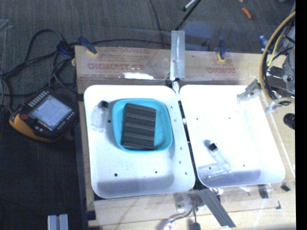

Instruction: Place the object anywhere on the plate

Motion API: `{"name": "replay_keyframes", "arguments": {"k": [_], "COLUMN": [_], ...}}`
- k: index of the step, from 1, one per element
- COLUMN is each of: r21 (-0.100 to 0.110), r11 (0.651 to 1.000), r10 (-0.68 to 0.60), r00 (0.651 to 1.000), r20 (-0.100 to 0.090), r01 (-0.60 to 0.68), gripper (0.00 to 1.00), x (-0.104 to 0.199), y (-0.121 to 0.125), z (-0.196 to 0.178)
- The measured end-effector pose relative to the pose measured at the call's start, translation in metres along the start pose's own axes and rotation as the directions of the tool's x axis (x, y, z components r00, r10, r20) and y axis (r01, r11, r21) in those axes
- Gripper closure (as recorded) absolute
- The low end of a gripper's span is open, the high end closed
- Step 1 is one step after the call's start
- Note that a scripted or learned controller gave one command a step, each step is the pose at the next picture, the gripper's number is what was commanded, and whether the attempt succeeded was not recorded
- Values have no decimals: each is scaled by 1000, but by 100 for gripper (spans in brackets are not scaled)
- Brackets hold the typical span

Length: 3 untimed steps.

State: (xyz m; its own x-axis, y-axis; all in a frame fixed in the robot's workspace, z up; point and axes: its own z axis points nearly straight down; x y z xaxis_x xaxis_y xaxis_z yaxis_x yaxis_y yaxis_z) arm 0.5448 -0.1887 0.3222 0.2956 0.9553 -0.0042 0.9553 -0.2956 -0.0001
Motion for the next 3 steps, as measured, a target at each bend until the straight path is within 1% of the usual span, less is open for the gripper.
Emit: {"name": "replay_keyframes", "arguments": {"k": [1, 2, 3], "r21": [3, 0, 3], "r11": [992, 993, 982], "r10": [129, 117, 190], "r00": [992, 993, 982], "r20": [-1, -1, 0], "r01": [-129, -117, -190], "gripper": [0, 0, 0], "x": [19, 6, -13], "y": [-42, 32, 11], "z": [49, -29, 49]}}
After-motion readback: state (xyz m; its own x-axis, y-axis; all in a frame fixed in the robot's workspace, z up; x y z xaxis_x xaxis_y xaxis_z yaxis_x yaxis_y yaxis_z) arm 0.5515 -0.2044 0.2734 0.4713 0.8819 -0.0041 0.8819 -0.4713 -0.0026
